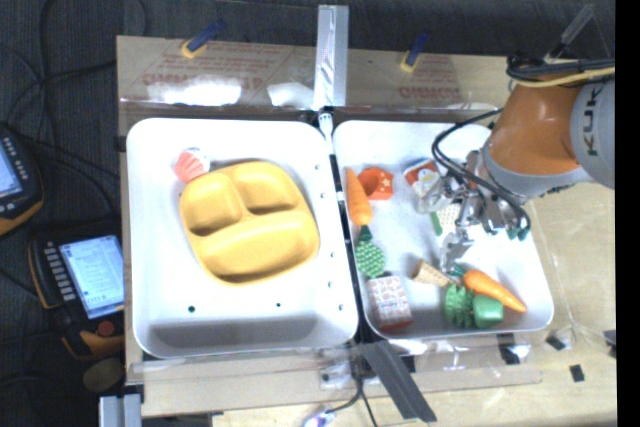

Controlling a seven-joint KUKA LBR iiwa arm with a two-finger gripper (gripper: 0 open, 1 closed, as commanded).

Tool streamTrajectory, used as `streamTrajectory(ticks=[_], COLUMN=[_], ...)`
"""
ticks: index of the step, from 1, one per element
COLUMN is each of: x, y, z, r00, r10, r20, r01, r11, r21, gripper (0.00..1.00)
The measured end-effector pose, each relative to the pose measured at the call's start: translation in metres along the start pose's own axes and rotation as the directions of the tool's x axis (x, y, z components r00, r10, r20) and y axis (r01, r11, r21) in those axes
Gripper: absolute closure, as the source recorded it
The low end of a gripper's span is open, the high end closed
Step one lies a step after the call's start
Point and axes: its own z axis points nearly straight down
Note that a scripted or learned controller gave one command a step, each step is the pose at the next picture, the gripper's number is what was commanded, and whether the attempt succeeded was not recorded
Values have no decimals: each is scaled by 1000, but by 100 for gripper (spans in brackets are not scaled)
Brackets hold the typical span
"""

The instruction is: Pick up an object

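My gripper (455,237) hangs over the right bin (395,137), below the arm's orange band. Its fingers point down toward the bin floor, just above a small tan piece (432,274) and an orange carrot (492,289). Nothing shows between the fingers. Around it lie a second carrot (357,198) along the bin's left wall, a red-orange toy (377,181), a white and red toy (422,177), a green knobbly toy (370,257), a pink and white block (388,300) and green pieces (470,308).
The left bin (160,315) holds a yellow divided tray (249,218) and a small red and white toy (191,161). A raised divider (338,215) separates the bins. Cables and handheld devices lie off the bench at the left.
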Motion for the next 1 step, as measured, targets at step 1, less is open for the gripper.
streamTrajectory(ticks=[1], x=[54], y=[-28], z=[-2], r00=[966], r10=[-258], r20=[1], r01=[258], r11=[966], r21=[2], gripper=[0])
